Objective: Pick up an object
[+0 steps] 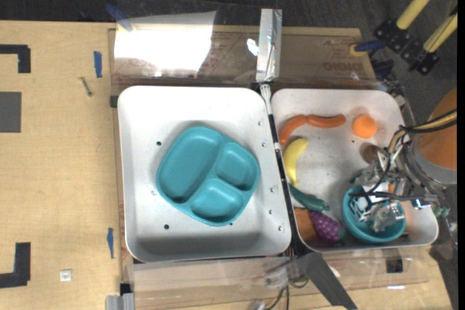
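Here, fingers [383, 210] down inside teal bowl [361, 223], right bin [330, 156], grip state hard to tell, perhaps touching bowl.

Teal bowl [370, 218] upright in right bin's near right corner, purple grapes [327, 226] just left of it

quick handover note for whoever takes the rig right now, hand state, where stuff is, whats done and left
Hand: low in the right bin, over the teal bowl at its near right corner; cables hide whether it is open or shut, and nothing shows in its grip.
Right bin: banana, orange sausage, orange ball, purple grapes.
Left bin: teal divided plate.
Done: no pick confirmed.
Left: grasp one object and lift it.
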`<state>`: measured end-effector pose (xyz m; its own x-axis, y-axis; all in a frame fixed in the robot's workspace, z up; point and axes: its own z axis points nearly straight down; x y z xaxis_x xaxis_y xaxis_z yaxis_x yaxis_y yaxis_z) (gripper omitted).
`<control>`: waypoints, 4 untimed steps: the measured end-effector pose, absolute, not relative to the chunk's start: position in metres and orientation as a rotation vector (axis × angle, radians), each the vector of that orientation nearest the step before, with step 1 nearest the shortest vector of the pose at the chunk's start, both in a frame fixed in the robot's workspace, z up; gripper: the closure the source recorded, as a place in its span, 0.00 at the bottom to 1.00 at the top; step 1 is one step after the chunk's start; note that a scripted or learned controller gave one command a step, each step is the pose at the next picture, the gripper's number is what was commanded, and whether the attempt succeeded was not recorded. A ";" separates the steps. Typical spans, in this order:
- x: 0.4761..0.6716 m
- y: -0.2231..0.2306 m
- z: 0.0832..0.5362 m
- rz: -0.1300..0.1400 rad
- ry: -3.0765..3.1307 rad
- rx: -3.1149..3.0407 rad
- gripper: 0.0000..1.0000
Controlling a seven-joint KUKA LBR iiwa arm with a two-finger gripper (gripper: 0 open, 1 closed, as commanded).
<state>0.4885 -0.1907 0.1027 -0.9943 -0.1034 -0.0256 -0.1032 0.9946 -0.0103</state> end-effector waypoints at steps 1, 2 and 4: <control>0.510 -0.209 0.097 0.009 2.991 -0.860 0.00; 0.631 -0.180 0.151 -0.006 2.915 -1.133 0.00; 0.530 -0.181 0.090 0.016 2.694 -1.562 0.00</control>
